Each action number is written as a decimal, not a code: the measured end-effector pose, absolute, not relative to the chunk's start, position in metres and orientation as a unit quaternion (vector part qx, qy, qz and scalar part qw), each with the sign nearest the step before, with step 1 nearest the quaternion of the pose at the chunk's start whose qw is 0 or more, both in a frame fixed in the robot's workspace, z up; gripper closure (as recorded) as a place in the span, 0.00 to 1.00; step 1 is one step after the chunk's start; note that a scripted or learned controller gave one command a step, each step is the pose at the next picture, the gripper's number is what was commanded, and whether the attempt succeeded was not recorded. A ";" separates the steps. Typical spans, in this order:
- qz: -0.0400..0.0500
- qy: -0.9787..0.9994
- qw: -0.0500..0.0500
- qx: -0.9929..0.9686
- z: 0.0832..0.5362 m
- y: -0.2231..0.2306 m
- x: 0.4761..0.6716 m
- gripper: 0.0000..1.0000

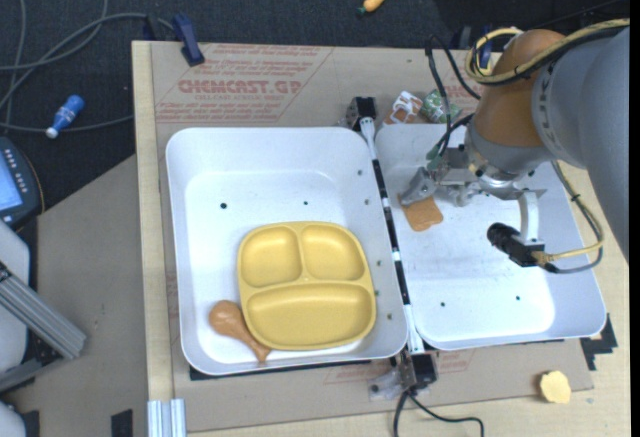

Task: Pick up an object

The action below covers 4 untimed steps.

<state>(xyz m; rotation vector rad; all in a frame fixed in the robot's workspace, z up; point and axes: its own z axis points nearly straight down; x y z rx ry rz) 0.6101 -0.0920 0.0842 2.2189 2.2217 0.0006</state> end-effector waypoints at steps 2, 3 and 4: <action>0.002 0.708 0.003 0.706 0.085 -0.095 0.669 0.00; -0.001 0.707 -0.002 0.708 0.085 -0.099 0.620 0.00; -0.001 0.706 -0.002 0.708 0.086 -0.096 0.540 0.00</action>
